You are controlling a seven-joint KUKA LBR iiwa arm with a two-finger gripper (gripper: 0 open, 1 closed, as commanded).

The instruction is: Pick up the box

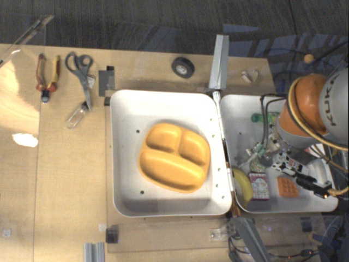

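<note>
The box [258, 186] is a small carton with a dark red top edge and a pale printed face. It lies near the front of the right bin [240, 109], between a banana and an orange waffle-like piece. My gripper [262, 155] hangs low over the middle of the right bin, just behind the box in this view and apart from it. The grey arm with its orange band [308, 103] reaches in from the right and hides part of the bin floor behind it.
A banana [243, 184] lies against the right bin's left wall. An orange waffle-like piece [287, 187] sits right of the box, and a small green item [254, 117] sits further back. The left bin [125, 146] holds a large yellow bread-shaped object [174, 156]. Scissors [83, 75], pliers [46, 76] and a tape roll [183, 66] lie on the bench.
</note>
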